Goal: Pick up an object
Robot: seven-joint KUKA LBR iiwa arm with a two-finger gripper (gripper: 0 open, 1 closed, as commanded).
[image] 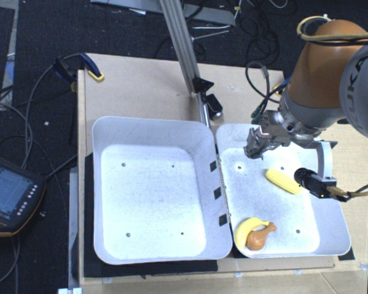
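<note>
One yellow block (283, 181) just right of the claw (255, 148) — apart

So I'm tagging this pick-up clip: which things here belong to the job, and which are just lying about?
Part of the job:
- hand, above the right bin
- yellow block
- banana
- orange drumstick-shaped toy

Lying about:
- left bin
- control pendant
- blue clamp
- floor cables

Both of my bins (151, 191) are white with fine speckles. The right bin holds a yellow block (283, 181), a yellow banana (249, 226) and an orange-brown drumstick (258, 237).
</note>
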